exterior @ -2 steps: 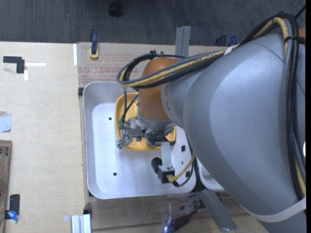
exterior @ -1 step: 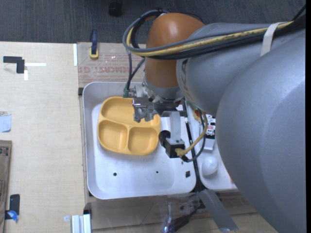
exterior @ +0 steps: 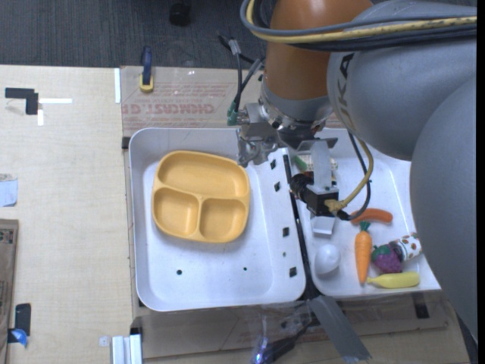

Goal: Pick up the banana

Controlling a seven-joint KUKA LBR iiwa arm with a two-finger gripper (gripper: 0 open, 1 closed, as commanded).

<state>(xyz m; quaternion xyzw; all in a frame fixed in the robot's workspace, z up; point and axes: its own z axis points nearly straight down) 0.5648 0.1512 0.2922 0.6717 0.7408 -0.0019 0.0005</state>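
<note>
While the claw (exterior: 256,149) hangs over the upper end of the divide between the two bins, the banana (exterior: 394,280) lies well apart from it, in the lower right corner of the right bin (exterior: 390,184). It lies just below a bunch of purple grapes (exterior: 388,258) and beside the tip of a carrot (exterior: 364,255). I cannot tell how far the claw is open, nor whether it has hold of anything. A yellow divided plate (exterior: 201,196) sits in the left bin (exterior: 227,275).
</note>
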